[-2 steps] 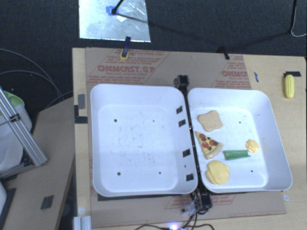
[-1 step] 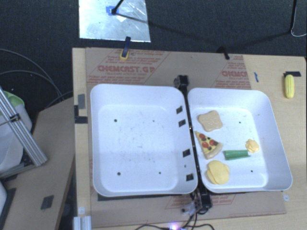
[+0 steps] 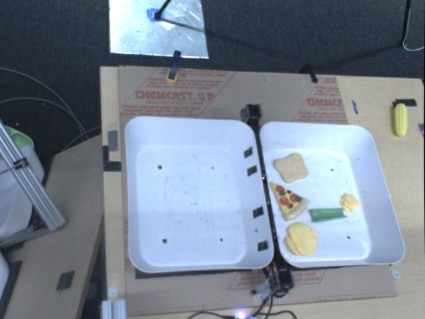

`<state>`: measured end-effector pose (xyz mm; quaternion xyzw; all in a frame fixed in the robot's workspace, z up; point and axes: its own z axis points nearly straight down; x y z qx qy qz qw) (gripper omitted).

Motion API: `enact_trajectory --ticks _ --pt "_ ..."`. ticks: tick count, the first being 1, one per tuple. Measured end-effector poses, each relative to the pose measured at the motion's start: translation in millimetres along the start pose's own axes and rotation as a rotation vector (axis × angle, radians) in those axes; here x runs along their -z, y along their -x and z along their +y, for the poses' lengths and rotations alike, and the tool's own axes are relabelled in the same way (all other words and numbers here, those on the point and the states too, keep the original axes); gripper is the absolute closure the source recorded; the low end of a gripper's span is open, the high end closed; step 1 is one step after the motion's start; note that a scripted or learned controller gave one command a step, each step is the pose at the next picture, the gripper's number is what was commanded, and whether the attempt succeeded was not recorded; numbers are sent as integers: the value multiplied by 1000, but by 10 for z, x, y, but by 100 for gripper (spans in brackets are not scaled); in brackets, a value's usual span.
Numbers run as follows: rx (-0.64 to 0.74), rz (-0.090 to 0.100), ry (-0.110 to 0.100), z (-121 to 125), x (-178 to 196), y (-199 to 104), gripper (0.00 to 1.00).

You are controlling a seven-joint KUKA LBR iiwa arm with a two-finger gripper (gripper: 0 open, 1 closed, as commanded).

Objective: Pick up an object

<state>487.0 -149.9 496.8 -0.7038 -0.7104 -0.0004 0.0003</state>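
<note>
The right bin (image 3: 372,158) holds several toy food items. A tan slice of bread (image 3: 291,167) lies near its upper left. Below it rests a pizza slice (image 3: 288,200) with red spots. A green piece (image 3: 327,214) lies to the right of the pizza, with a small yellow lump (image 3: 349,202) just beyond it. A round yellow piece (image 3: 301,238) sits near the bin's front left corner.
The left bin (image 3: 139,145) stands beside the right one, joined along a black clipped seam (image 3: 260,185). A yellow object (image 3: 400,119) lies on the bench at the far right. A metal plate (image 3: 158,17) lies on the dark floor behind the bench.
</note>
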Motion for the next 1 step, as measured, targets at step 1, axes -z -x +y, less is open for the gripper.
enact_trajectory --ticks 1 --pt "-13 -4 3 -15 -39 594 100"
